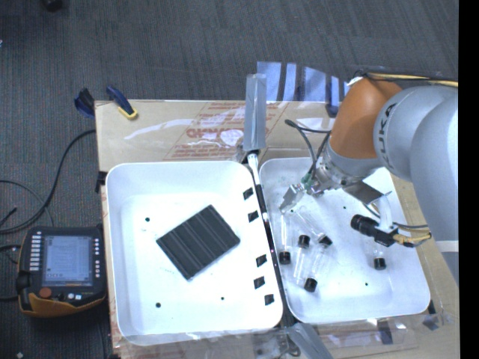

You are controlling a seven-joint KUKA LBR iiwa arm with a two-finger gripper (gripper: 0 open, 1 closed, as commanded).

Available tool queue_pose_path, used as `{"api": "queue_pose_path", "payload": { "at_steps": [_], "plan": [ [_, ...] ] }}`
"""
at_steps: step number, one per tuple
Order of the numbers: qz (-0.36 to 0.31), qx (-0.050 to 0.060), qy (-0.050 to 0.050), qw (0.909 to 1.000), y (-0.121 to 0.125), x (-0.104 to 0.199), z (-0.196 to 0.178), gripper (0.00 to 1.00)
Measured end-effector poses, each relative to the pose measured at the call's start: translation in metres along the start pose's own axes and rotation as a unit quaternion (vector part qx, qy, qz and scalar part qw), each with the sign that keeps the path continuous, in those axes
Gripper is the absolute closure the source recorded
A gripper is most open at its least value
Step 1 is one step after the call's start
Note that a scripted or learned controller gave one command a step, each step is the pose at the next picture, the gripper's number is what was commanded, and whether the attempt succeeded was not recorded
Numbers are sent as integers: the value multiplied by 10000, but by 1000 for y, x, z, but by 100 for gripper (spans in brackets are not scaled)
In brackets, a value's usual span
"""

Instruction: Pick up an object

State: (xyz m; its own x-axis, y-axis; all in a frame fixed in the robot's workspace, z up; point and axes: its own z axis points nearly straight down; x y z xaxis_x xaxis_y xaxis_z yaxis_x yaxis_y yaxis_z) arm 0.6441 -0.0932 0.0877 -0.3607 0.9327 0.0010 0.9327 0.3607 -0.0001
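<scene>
A black ribbed square pad (198,241) lies flat and turned at an angle in the middle of the left bin (127,193). Several clear vials with black caps (303,245) lie scattered across the left and middle of the right bin (404,290); one more black cap (379,262) sits apart to the right. My gripper (293,197) hangs low over the upper left part of the right bin, just above the nearest vials. Nothing is seen held in it.
Black clips (260,261) line the rim between the two bins. A metal post (254,118) rises behind that rim. Cardboard (187,126) lies under the bins, with a blue and yellow clamp (120,103) at its far left corner. A teach pendant (60,268) sits left of the bench.
</scene>
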Motion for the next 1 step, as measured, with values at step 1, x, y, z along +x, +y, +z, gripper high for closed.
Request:
{"api": "queue_pose_path", "payload": {
  "at_steps": [1],
  "plan": [
    [-362,-22,-18,9993,-15,-41,-111,0]
  ]
}}
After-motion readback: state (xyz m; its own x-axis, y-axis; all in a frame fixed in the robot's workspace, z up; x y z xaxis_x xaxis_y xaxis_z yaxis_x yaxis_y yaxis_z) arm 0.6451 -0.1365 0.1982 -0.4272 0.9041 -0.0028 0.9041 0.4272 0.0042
